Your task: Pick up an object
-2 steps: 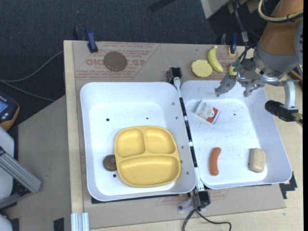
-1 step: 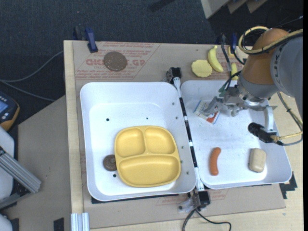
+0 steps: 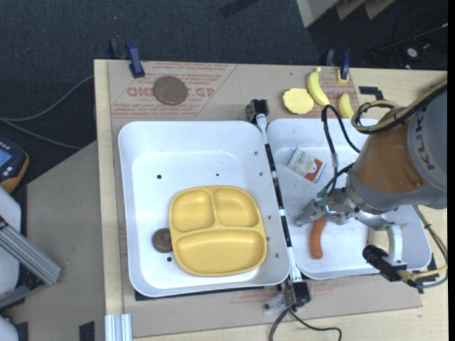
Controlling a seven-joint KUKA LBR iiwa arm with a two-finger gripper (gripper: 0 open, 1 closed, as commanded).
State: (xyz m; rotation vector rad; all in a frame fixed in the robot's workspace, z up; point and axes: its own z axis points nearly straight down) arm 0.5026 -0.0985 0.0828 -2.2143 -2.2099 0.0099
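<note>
Light wooden bench (image 3: 114,190) on dark blue carpet (image 3: 57,34). Two-finger gripper (image 3: 318,210) over right white bin (image 3: 419,244), above orange sausage-shaped toy (image 3: 316,239); claw state unreadable.

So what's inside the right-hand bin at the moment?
In the right bin lie an orange hot dog and a small white-and-red packet. The gripper sits just above the hot dog. The arm covers the bin's right part, so anything beneath it is hidden.
</note>
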